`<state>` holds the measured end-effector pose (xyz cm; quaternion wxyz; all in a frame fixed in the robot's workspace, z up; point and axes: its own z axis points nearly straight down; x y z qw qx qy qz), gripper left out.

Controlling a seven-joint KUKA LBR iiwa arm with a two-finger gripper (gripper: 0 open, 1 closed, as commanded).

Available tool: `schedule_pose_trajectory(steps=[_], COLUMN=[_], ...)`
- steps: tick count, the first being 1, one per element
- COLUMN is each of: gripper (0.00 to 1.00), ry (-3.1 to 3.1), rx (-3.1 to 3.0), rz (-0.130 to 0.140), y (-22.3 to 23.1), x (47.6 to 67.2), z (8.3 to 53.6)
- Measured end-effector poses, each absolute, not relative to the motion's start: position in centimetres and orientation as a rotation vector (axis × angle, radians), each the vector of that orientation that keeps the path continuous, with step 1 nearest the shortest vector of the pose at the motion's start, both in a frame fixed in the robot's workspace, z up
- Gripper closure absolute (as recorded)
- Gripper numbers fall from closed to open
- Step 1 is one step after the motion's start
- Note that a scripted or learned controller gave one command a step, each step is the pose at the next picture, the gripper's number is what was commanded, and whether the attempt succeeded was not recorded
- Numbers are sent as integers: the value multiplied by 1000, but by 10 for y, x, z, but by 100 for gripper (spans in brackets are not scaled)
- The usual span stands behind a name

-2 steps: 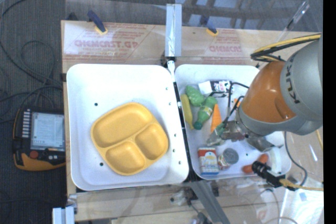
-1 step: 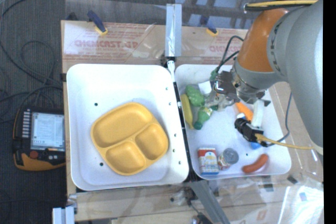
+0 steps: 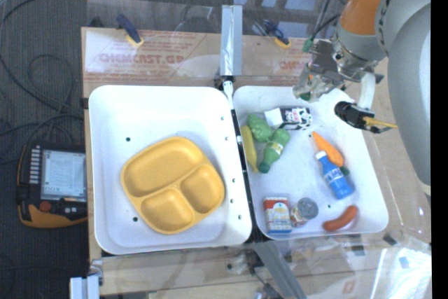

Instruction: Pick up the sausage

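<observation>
The sausage point(image 3: 341, 218) is a small reddish-brown link lying in the near right corner of the right bin point(image 3: 374, 182). My gripper point(image 3: 312, 86) hangs over the far edge of that bin, well away from the sausage, with nothing visibly held between its fingers. The grey arm with its orange band point(image 3: 369, 0) comes in from the upper right.
The right bin also holds a blue bottle point(image 3: 336, 177), an orange carrot point(image 3: 327, 148), a green bottle point(image 3: 271, 149), a green vegetable point(image 3: 257, 126), a yellow banana point(image 3: 248, 145), a black-and-white carton point(image 3: 296, 117), a red box point(image 3: 277, 213) and a grey can point(image 3: 306, 208). A yellow divided plate point(image 3: 173, 183) lies in the left bin point(image 3: 112, 108).
</observation>
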<state>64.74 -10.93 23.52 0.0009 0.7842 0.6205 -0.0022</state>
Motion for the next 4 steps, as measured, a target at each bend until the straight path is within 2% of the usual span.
schedule_pose_trajectory(steps=[1,2,3,4], gripper=[100,100,100,100], ry=[1626,1481,1071,1045], rx=[2686,2769,2954,2962], rz=[-9,-8,-10,-7], y=[-107,-189,-147,-223], x=[668,656,641,626], z=[229,247,180,241])
